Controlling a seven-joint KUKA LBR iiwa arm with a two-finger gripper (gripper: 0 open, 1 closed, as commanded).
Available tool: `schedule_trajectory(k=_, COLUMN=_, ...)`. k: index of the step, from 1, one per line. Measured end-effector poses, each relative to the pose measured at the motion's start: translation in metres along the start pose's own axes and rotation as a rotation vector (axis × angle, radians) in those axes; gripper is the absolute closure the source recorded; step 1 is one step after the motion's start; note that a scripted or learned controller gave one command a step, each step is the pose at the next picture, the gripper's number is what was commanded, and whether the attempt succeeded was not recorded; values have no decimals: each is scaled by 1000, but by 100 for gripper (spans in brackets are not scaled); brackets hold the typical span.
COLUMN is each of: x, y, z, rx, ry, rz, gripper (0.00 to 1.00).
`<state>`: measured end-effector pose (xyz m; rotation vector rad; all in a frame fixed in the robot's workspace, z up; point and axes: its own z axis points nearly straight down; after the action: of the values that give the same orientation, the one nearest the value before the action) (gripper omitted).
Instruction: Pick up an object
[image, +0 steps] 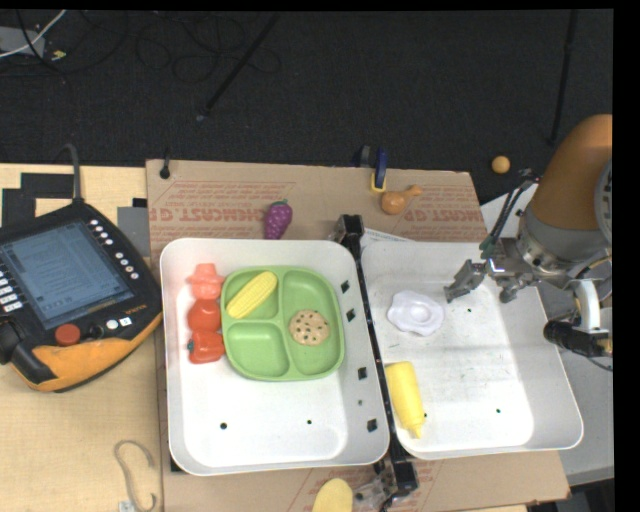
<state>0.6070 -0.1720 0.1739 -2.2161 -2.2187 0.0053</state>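
Camera view, looking down on two shallow white bins side by side. The left bin (200, 420) holds a green divided plate (283, 325) carrying a toy corn cob (250, 294) and a cookie (309, 326); a red bottle-shaped toy (205, 314) lies just left of the plate. The right bin (530, 400) holds a white fried-egg toy (414, 313) near its left-centre and a yellow bottle (404, 396) against its near-left corner. The grey arm reaches in from the right, and its gripper (489, 280) hovers above the right bin's far side, fingers spread apart, nothing between them. The egg lies near, to the gripper's left. This reads as the approach step: nothing is grasped yet. The next move likely calls for shifting left over the egg, descending, then closing on it.
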Motion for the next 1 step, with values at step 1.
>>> schedule_trajectory(k=1, x=3, y=2, z=64, rx=0, ry=0, rz=-1, gripper=0)
